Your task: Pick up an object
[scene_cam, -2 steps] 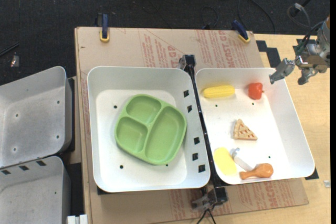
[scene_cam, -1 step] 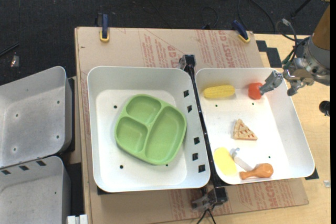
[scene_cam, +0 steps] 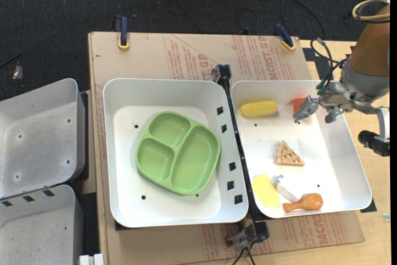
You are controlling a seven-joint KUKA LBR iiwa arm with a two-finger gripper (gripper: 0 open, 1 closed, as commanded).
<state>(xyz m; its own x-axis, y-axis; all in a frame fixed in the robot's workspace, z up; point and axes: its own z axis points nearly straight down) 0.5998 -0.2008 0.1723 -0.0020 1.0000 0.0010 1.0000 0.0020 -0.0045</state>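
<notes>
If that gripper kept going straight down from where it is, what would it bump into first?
Most likely the small red object right by the gripper in the right bin, though from this slanted view it might just meet the bin floor beside it.

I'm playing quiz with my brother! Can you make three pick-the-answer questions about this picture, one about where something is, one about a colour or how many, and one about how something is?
1. Where is the green plate?
A. left bin
B. right bin
C. on the floor

2. What colour is the corn?
A. blue
B. yellow
C. pink

3. How does the waffle slice lie?
A. in the gripper
B. on the green plate
C. flat on the bin floor

Answers: 1 A, it fills the left bin. 2 B, it is plainly yellow. 3 C, it rests alone in the right bin, apart from the gripper.
</notes>
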